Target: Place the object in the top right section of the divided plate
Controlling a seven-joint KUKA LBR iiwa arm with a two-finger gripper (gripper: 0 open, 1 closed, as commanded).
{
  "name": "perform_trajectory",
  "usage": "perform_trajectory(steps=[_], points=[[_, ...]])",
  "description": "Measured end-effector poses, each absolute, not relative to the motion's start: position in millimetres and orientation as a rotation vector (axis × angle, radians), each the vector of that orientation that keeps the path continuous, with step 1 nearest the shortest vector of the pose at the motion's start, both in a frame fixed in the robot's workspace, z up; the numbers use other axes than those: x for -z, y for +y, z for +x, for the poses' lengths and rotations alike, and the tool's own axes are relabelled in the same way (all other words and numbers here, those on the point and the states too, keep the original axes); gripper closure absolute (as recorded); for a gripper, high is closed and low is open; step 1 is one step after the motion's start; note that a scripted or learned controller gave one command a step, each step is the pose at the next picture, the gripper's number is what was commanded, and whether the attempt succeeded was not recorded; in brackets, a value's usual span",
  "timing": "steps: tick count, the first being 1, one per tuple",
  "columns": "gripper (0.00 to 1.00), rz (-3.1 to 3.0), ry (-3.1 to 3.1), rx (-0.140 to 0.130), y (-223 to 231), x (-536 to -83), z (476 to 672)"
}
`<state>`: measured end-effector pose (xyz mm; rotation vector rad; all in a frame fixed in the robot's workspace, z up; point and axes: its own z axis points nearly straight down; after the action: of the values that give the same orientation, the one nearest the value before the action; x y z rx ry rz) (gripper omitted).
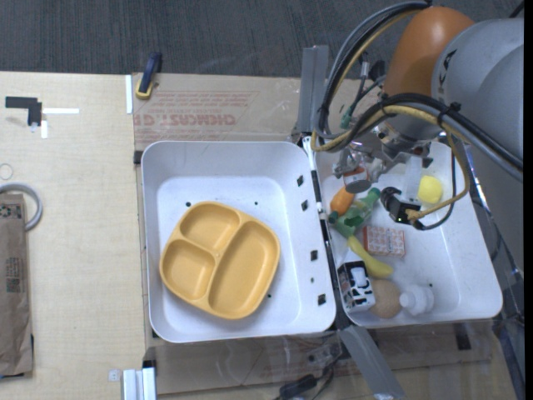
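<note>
A yellow divided plate (176, 238) lies in the left bin (158, 182), with two small sections on its left and one large section on its right; nothing lies on it. My gripper (363, 173) hangs low over the back left part of the right bin (466, 290), amid cables. Just below it lie an orange object (341, 200) and a green object (354, 216). I see nothing clearly held.
The right bin also holds a yellow ball (430, 189), a red-patterned packet (386, 241), a yellow banana (371, 260), a black-and-white item (356, 283), a brown potato (386, 302) and a white bottle (417, 300). The arm covers the bin's back right.
</note>
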<state>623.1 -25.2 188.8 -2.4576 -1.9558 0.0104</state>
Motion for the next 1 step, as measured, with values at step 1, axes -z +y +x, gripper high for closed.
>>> perform_trajectory(steps=[1], points=[[1.00, -2.414, -2.010, -0.007, -51.2, -225.0, 659.0]])
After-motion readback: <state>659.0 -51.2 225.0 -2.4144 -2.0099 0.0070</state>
